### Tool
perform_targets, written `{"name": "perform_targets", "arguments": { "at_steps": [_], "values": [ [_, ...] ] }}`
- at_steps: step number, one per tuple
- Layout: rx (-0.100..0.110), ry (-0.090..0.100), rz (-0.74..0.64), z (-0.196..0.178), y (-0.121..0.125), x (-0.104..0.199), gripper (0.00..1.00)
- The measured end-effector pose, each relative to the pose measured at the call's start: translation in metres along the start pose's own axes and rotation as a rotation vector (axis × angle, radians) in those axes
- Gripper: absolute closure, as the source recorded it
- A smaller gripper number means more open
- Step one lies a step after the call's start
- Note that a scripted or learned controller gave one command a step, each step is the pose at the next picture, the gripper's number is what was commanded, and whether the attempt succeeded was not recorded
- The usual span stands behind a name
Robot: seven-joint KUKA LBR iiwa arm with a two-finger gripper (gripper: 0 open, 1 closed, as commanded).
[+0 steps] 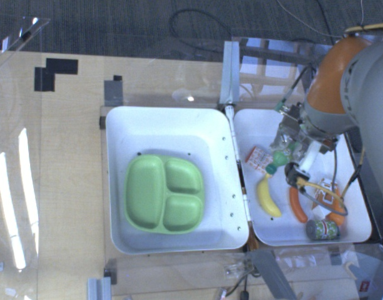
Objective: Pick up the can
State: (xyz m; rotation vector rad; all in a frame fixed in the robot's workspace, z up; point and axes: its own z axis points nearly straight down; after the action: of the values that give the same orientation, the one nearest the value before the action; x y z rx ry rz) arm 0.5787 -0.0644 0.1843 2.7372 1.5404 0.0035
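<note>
While the arm [342, 83] reaches in from the upper right of the frame, the gripper [290, 147] hangs over the upper middle of the right bin [254, 120]; whether it is apart or together cannot be told, as cables and brackets crowd that spot.

Right bin, contents:
- Can [322, 230], green and silver, lying on its side at the lower right of the bin, close to the near wall. Nothing grips it; it lies well apart from the gripper.
- Banana [268, 197], yellow, lower middle of the bin, lengthwise toward the bottom of the frame.
- Orange sausage-shaped piece [297, 205], just right of the banana.
- Small orange piece [336, 218], just above and right of the can.
- Red-and-white packet [259, 159], at the bin's left side, above the banana.
- Small green object [278, 160], just right of the packet, beneath the gripper; its kind is unclear.

Left bin [160, 120], contents:
- Green divided plate [165, 194], three compartments, lower middle of the bin.

Both bins stand side by side on the pale wooden bench [66, 167], which carries black tape marks [54, 72] at its upper left.
</note>
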Motion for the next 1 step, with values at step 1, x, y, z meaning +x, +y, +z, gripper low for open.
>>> {"name": "perform_targets", "arguments": {
  "at_steps": [1],
  "values": [
    [0.000, 0.000, 0.133, -0.0001, -0.0927, 0.0359, 1.00]
  ]
}}
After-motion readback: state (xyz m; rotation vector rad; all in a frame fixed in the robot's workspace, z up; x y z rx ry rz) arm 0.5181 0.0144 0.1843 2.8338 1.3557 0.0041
